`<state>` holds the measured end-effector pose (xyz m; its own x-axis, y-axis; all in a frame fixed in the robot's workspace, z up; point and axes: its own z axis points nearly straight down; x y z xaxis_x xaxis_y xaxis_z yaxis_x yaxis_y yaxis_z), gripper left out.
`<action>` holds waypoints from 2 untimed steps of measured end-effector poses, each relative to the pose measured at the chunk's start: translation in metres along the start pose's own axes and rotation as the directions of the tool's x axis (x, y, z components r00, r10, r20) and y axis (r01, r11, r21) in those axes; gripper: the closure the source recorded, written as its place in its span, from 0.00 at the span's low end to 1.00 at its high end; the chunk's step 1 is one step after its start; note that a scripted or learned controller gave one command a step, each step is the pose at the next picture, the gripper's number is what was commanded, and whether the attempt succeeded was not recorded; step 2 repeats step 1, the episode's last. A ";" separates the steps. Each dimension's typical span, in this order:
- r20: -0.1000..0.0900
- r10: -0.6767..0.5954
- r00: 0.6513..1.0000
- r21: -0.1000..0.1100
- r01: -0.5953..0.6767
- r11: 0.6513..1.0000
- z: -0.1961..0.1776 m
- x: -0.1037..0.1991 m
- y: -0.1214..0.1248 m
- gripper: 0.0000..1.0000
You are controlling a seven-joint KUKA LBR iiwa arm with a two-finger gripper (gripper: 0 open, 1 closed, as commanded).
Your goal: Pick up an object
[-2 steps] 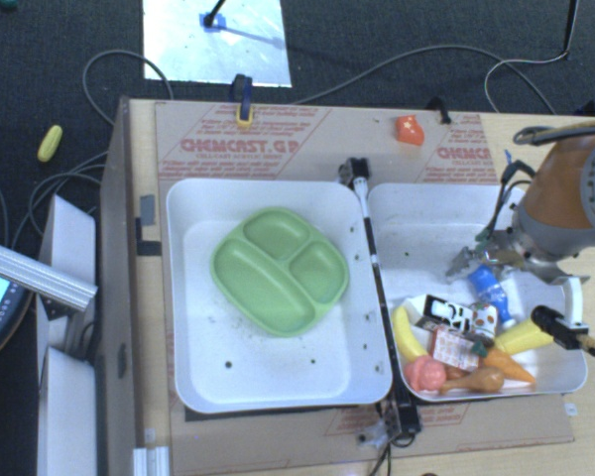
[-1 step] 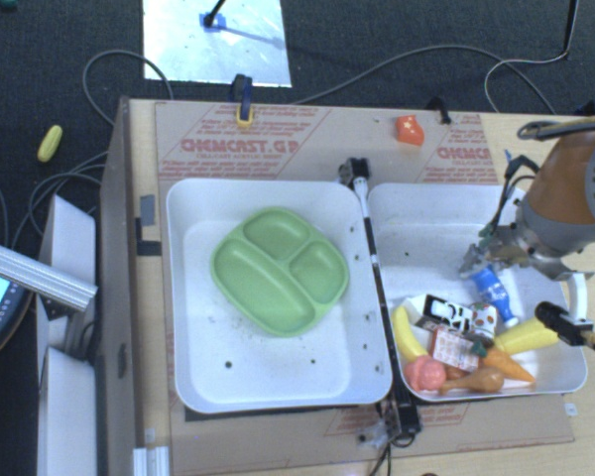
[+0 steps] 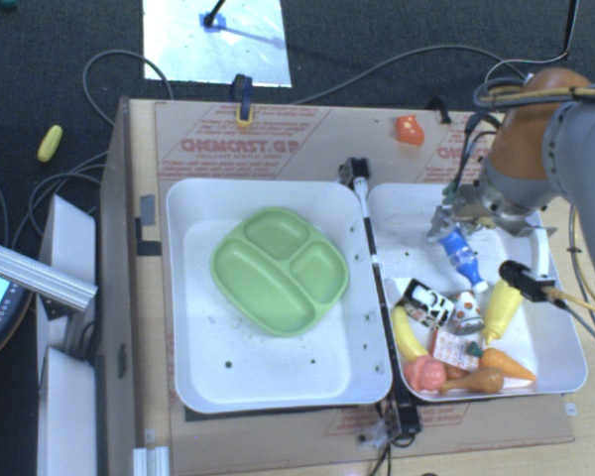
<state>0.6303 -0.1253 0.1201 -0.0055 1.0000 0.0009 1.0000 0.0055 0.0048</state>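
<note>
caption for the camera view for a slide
Claw over blue bottle in the right bin; green plate in the left.

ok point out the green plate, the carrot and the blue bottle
green plate (image 3: 278, 271), camera view, on its large lower compartment
carrot (image 3: 507, 363), camera view, mid body
blue bottle (image 3: 461, 254), camera view, middle of the bottle

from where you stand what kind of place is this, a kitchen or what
Probably a robotics lab, not a kitchen: an arm reaches over two white bins on a cardboard-topped bench, loose cables trail across dark carpet, and the food looks like plastic toys.
</note>
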 end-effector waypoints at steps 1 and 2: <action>0.000 0.000 1.000 0.000 0.000 1.000 -0.066 0.064 -0.018 1.00; 0.000 0.000 1.000 0.000 0.000 1.000 -0.066 0.064 -0.018 1.00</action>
